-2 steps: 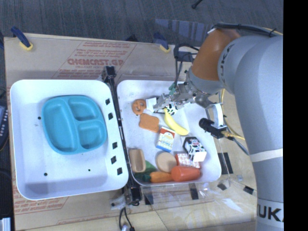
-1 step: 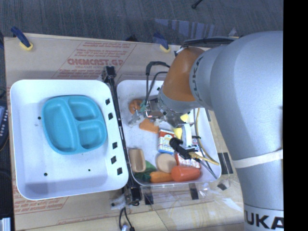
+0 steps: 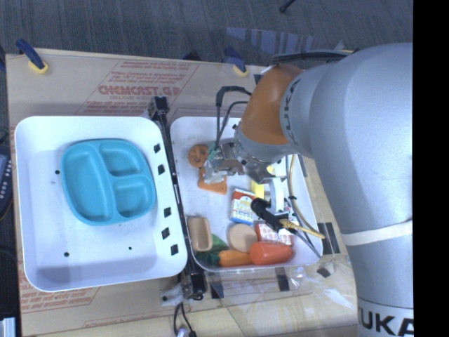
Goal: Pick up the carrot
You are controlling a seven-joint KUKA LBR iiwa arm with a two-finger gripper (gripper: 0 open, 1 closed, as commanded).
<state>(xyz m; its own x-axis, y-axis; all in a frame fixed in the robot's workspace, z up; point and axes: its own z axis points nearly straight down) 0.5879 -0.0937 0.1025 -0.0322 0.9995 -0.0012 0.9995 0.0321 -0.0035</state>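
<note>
The carrot (image 3: 234,258) is a short orange piece with a green top, lying at the near edge of the right bin (image 3: 181,188). My gripper (image 3: 219,163) hangs over the far left part of that bin, well away from the carrot. It is low over a flat orange piece (image 3: 212,184) and beside a round brown pastry (image 3: 197,154). The wrist and the orange band of the arm cover most of the gripper.
Around the carrot lie a red rounded vegetable (image 3: 272,253), a beige round item (image 3: 242,237), a bread slice (image 3: 200,232) and a small printed carton (image 3: 243,206). A blue divided plate (image 3: 109,181) sits in the left bin (image 3: 42,258).
</note>
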